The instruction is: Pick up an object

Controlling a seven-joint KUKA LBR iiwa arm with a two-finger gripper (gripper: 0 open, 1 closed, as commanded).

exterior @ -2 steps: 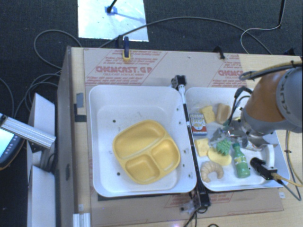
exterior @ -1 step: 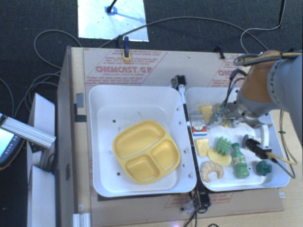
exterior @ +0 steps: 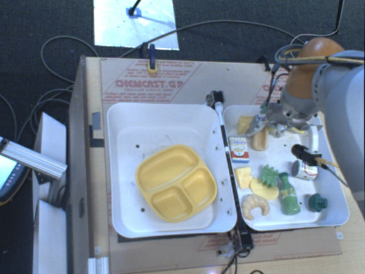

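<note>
1. Dark carpet lies around the worktop (exterior: 171,76), which is covered with a printed sheet and carries two shallow white bins side by side.
2. On the left, the left bin (exterior: 122,153) holds one yellow tray (exterior: 175,181) with three compartments, and I see nothing else in it.
3. On the right, the right bin (exterior: 336,207) holds the small objects for picking. I count one small carton (exterior: 239,148) with red and white print, one croissant (exterior: 255,205), one yellow round slice (exterior: 264,189) with one green leafy piece (exterior: 269,174) on its far edge, one green bottle (exterior: 288,194), one dark green small object (exterior: 317,201), one little can (exterior: 304,169), one tan bread-like piece (exterior: 259,139), and two pale yellow cheese-like pieces (exterior: 244,177), one of them at the far edge near the wrist.
4. From the right the arm reaches in, and the jaws (exterior: 268,124) are low over the far part of the right bin, just above or touching the tan bread-like piece. Whether they are open or closed I cannot tell, because the wrist covers them.
5. My judgement on progress: no object appears lifted, all of them seem to rest on the bin floor, so the pick is at the approach or closing stage. The grasp and the lift are left to do.
</note>
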